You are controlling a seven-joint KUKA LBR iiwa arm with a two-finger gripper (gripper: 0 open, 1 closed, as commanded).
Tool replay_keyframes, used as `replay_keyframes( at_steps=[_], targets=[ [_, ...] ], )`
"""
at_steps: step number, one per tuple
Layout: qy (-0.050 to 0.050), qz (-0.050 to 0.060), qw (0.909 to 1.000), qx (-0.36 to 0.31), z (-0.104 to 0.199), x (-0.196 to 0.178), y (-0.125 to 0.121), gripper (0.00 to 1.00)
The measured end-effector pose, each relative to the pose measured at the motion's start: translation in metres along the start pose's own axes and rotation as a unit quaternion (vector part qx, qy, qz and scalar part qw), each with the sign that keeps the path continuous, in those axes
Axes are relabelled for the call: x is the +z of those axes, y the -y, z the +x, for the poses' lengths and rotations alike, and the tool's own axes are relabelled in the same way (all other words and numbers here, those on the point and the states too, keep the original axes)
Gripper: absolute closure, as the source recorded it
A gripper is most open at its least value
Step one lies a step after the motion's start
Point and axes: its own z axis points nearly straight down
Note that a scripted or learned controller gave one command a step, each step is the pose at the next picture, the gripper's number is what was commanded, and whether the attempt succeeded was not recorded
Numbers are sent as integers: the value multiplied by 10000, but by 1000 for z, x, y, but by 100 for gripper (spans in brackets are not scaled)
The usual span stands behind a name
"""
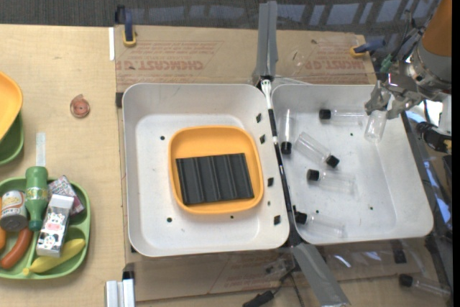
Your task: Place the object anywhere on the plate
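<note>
Arm over right bin's (424, 212) far edge; gripper (381, 108) gripping clear vial (375, 126)

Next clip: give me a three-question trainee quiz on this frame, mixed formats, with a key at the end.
1. True or false: the orange plate sits in the left bin.
2. Multiple choice: what lies on the plate? A) a dark ribbed rectangular block B) a clear vial C) a banana
3. Fill in: the clear, black-capped vials lie loose in the ____ bin, under the gripper.

Key: 1 true; 2 A; 3 right.
</note>
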Motion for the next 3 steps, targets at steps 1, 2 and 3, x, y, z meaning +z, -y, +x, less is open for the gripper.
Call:
replay_keyframes(
  at_steps=[1, 2, 3],
  targets=[
    [2, -12, 9926, -1212, -8, -18, -44, 100],
    [3, -19, 9784, -2067, -12, -50, -47, 100],
    [5, -24, 9443, -3292, -20, -81, -49, 100]
  ],
)
